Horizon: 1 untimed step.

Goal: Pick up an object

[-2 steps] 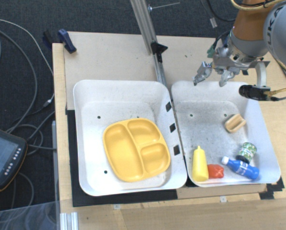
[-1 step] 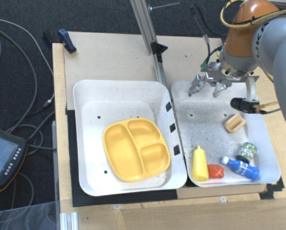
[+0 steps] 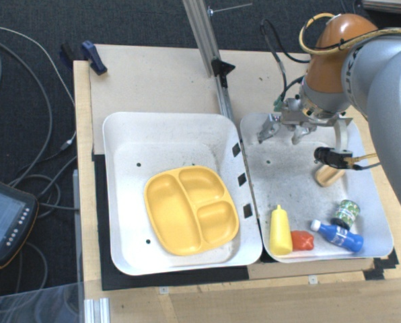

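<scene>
We see the gripper (image 3: 282,132) spread open and holding nothing over the right bin's (image 3: 369,200) far end, well apart from the yellow bottle (image 3: 279,231) near us, so closing here would likely miss.

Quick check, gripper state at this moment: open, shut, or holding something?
Gripper: open, fingers spread, nothing between them, above the far end of the shallow white right-hand bin.

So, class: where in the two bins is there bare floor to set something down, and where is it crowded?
Free: the left bin floor behind the yellow tray, and the right bin middle between end effector and mustard bottle. Crowded: the right bin's near edge, with red object and blue bottle.
</scene>
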Each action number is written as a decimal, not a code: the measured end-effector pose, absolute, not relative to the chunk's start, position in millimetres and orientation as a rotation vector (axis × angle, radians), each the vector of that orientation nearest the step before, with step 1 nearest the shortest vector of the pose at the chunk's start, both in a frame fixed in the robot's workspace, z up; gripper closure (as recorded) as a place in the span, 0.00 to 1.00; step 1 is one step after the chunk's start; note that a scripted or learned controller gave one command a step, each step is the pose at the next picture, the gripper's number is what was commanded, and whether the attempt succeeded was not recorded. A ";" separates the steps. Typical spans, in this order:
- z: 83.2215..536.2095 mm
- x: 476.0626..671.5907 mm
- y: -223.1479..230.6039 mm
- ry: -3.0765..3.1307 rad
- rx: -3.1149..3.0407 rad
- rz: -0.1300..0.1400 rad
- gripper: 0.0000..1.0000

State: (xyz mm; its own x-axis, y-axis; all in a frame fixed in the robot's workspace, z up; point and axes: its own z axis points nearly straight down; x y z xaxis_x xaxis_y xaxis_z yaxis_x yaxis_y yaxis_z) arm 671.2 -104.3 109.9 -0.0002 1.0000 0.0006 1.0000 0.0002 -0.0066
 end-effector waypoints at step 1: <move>125.1 673.3 -103.5 -2.222 -2.220 -0.003 1.00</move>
